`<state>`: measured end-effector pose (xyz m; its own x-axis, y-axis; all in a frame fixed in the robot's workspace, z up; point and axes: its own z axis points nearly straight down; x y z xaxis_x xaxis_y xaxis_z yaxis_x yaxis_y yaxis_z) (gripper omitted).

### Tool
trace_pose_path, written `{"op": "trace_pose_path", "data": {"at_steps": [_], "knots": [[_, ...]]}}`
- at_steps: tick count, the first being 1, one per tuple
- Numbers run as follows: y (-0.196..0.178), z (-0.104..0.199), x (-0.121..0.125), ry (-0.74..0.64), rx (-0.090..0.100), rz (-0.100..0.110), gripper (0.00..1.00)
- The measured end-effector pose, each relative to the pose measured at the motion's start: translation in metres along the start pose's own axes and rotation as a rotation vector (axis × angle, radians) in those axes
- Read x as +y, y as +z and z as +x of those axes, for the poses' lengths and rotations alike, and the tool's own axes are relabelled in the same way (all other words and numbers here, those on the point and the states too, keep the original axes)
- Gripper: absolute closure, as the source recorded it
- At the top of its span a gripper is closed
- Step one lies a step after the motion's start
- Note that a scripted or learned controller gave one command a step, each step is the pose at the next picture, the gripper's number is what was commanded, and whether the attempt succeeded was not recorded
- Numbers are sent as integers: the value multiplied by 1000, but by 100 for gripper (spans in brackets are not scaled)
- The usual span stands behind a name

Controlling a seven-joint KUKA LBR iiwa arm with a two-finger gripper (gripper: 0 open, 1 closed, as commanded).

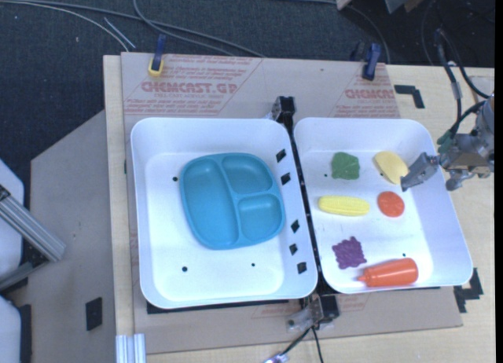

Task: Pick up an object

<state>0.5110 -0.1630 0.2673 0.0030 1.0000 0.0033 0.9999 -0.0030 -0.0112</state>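
Camera view: counter (196, 78) bearing two white bins; blue divided plate (232, 199) in left bin (157, 275). Right bin (448, 251) holding carrot (390, 273), corn (343, 206), lemon (390, 166), broccoli (345, 166), grapes (349, 252), tomato (391, 203). Hand (435, 171) spread, pinching nothing, just beside lemon.

Pale wood table (78, 196) carries a board (236, 86) printed with red lettering, held at its far edge by two clamps, one far left (157, 64) and one far right (371, 61). On the board, two shallow white bins sit side by side, touching along the middle: left bin (157, 275), right bin (448, 251). A small dark patch (93, 313) lies on the table's near left part, beside the board.
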Motion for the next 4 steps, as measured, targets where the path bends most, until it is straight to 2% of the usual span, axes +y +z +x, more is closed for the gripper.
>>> {"op": "trace_pose_path", "data": {"at_steps": [1,2,4], "knots": [[-5,0,2,-3,-2,-10,0],[38,4,0,-3,-1,-6,0],[160,11,3,-3,0,-3,0]]}}
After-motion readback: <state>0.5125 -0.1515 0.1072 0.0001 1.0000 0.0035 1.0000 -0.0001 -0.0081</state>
